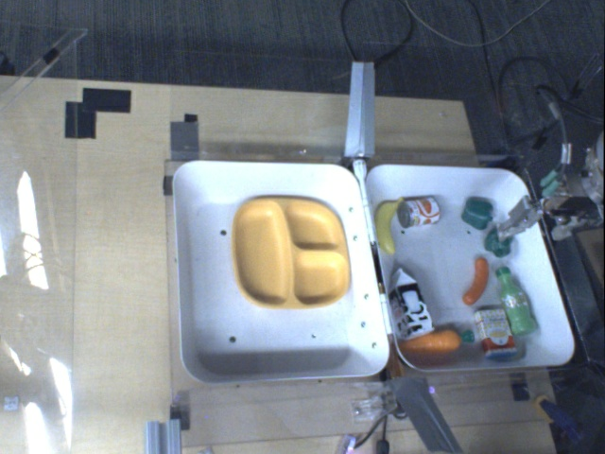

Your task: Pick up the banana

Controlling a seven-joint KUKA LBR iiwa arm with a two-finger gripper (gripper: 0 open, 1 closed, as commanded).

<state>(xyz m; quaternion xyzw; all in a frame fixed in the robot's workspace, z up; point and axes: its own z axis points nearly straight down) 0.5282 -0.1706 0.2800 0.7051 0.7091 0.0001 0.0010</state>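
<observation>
The banana point(385, 227) is yellow and lies along the left wall of the right bin point(558, 343), partly tucked under a silver and red can point(419, 212). My gripper point(518, 219) hangs over the right bin's far right edge, well to the right of the banana. It is just above a small teal object point(496, 244). Nothing shows held in it.
The right bin also holds a green cup point(477, 212), an orange sausage point(476, 280), a green bottle point(515, 303), a small tin point(492, 330), a carrot point(432, 342) and a black and white carton point(408, 307). A yellow divided tray point(288, 251) sits in the left bin point(203, 253).
</observation>
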